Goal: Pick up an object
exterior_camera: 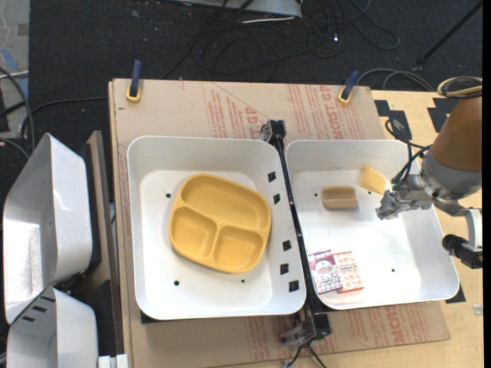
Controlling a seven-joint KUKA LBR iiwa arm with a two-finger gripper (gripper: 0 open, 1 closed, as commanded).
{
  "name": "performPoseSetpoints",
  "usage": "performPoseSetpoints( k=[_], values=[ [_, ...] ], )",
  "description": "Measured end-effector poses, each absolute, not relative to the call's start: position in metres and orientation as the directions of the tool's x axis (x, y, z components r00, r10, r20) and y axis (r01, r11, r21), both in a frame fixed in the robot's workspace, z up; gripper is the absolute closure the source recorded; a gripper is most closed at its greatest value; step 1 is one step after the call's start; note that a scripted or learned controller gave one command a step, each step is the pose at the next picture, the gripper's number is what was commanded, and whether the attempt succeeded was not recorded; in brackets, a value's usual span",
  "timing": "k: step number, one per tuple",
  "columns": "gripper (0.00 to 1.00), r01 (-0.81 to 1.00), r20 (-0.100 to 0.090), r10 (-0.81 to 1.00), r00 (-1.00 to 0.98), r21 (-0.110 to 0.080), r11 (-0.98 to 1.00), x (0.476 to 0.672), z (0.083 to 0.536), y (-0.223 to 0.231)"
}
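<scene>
Grey metal, the gripper (386,205) hangs low over the right bin (430,282), near its far right part, and nothing can be seen between its fingers; whether they are spread or closed I cannot tell at this size. My judgement is that the approach step is in hand: the arm has a candidate close by but no grasp is made yet.

Nearest to the gripper is a pale yellow wedge-like block (374,179), just beyond it and slightly to its left in the camera view, close but apparently not touching. A tan rectangular block (339,198) lies a little farther to the gripper's left, near the bin's dividing wall. A red-and-white printed packet (335,271) lies flat well to the gripper's near-left, in the bin's front corner.

To pick the yellow block, the next move would likely call for a short shift toward it, centring over it, then a descent and a closing around its sides. The flat packet looks a harder grasp.

Well to the gripper's left, the left bin (146,205) holds a yellow divided plate (219,222) with three compartments, lying right side up. Both bins rest on a cardboard-covered tabletop (230,102).
</scene>
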State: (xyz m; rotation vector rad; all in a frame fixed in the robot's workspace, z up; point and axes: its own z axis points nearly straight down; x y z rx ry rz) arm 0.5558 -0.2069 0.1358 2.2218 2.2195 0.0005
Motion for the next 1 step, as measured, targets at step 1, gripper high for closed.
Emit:
performPoseSetpoints(
  k=[1],
  values=[
    [1.00,1.000,-0.002,1.000,-0.004,0.005,0.004,0.5597,0.1987,-0.2053]
  ],
)
